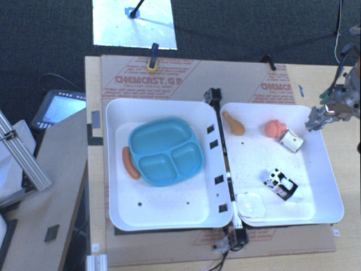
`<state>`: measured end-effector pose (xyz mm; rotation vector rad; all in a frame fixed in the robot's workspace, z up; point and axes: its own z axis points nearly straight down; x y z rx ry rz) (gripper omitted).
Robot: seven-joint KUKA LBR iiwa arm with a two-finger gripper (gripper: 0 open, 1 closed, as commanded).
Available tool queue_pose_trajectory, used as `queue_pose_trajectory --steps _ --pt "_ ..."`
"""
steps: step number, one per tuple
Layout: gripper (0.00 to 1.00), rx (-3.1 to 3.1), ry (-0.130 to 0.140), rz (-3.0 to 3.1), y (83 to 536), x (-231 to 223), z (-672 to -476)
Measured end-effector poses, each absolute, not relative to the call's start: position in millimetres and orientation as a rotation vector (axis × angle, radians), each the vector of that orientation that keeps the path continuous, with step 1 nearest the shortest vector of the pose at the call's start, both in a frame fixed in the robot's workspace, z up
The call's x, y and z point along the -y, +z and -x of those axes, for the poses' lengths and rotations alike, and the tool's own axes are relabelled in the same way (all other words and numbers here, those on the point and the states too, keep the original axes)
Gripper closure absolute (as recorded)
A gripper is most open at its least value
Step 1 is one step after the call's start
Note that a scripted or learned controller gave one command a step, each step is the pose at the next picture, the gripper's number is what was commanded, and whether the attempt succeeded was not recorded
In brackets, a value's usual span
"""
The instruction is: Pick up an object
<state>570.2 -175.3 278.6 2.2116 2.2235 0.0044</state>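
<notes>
White and squat, like a small cylinder lying tilted (291,140): nearest thing to the pincer (313,121), just below and to its left, inside the right bin (330,168) near the far rim. Probably light and rigid, with a smooth skin that might slip; best taken across the short round body, not end to end. Touching or nearly touching it on the far side from the pincer, a pink lumpy piece (275,129), soft-looking, likely to give under pressure. Farther from the pincer along the same rim, a tan drumstick-shaped toy (233,123). Well below the pincer, a black-and-white block (280,184), angular, firm by the look of it, and beyond that a pale translucent piece (250,204) in the near corner. Far across in the left bin (113,151), a blue divided plate (166,151) with an orange sausage (130,162) beside it. Pincer poised over the right bin's far right edge, holding nothing visible; whether spread or closed, impossible to tell at that size.
</notes>
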Motion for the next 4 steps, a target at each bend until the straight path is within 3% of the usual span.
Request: queue_pose_trajectory --steps 4 --pt "1.00 -2.234 0.003 -2.211 246 -34 -510.7"
